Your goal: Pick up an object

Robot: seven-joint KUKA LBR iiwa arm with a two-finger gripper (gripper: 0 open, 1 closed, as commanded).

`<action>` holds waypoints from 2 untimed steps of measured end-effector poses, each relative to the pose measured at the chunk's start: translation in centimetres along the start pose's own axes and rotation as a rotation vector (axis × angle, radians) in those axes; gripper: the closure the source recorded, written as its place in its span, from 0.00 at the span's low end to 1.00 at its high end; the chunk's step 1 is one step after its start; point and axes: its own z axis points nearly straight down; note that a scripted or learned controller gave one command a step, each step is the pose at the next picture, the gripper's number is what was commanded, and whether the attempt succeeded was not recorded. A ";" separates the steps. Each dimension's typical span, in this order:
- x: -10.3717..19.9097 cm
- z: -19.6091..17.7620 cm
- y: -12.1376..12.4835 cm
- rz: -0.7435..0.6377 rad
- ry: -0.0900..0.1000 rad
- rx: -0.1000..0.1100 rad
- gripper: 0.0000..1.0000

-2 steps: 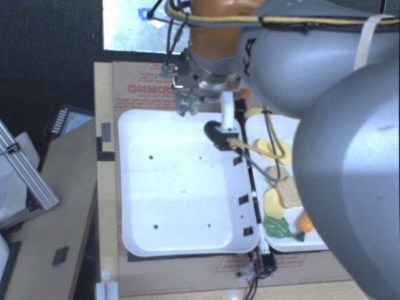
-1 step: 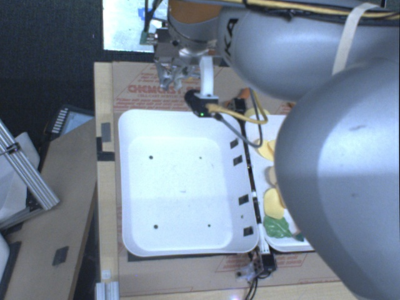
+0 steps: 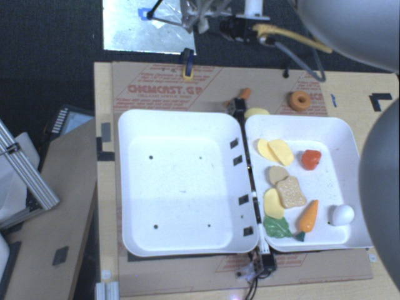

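The big grey arm (image 3: 381,192) blocks the right side, so I cannot tell the hand's state. The right bin (image 3: 340,130) holds bread (image 3: 291,192), a carrot (image 3: 307,215), an egg (image 3: 342,215).

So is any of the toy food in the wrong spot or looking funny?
Yes. A doughnut sits on the brown board behind the right bin, outside it, unlike the carrot, egg and bread slice inside. A yellow piece also lies just past that bin's back rim.
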 end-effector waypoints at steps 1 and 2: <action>0.0 11.4 -8.3 0.000 -0.010 0.032 1.00; -0.1 -1.8 -11.8 0.000 0.001 0.005 1.00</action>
